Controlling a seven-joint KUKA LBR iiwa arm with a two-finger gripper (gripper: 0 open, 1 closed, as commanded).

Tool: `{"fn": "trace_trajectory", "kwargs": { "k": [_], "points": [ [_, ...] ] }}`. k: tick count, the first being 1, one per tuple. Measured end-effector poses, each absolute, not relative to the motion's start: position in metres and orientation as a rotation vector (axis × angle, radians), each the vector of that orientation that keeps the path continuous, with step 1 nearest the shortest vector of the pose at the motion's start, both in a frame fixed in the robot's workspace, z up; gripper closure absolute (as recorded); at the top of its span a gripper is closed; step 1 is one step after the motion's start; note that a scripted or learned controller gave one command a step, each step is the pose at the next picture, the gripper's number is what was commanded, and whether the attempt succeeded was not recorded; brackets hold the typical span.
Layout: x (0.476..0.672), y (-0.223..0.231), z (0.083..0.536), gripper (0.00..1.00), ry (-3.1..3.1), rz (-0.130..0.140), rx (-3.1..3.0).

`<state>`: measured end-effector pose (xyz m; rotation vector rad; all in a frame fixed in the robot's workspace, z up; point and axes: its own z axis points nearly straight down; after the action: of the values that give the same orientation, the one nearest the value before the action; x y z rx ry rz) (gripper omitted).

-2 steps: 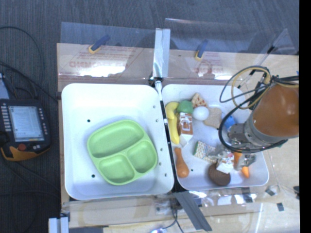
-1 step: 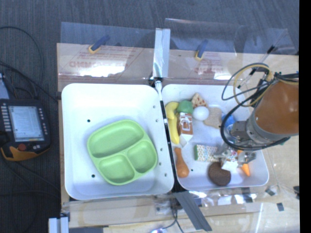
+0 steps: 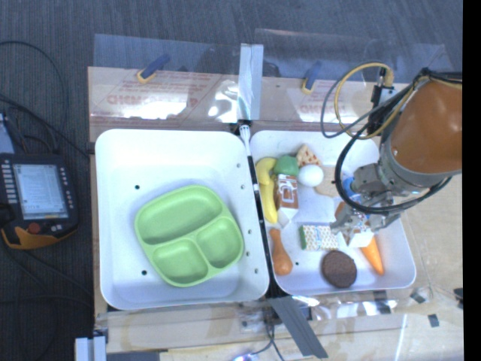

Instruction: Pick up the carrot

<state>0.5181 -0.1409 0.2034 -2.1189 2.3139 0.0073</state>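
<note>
An orange, cone-shaped carrot (image 3: 373,256) lies near the right wall of the right bin (image 3: 402,273), its tip pointing toward the front. My gripper (image 3: 353,226) hangs over the bin just left of and behind the carrot's thick end, close to it. The wrist and cables hide the spot where gripper and carrot meet, so I cannot tell whether they touch. A second long orange-brown piece (image 3: 280,253) lies at the bin's front left.
The right bin also holds a banana (image 3: 264,190), a green vegetable (image 3: 286,165), a white egg (image 3: 310,175), a brown packet (image 3: 286,192), a green-and-white packet (image 3: 319,237) and a dark round cookie (image 3: 339,268). A green divided plate (image 3: 189,234) sits in the left bin (image 3: 120,156).
</note>
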Motion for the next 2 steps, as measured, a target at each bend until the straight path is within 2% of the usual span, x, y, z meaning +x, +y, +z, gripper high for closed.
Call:
{"fn": "trace_trajectory", "kwargs": {
  "k": [1,2],
  "points": [
    [0.481,-0.191,0.115,1.0,2.222,0.024,-2.225],
    [0.486,-0.204,0.218,1.0,2.173,-0.001,-2.263]
  ]
}}
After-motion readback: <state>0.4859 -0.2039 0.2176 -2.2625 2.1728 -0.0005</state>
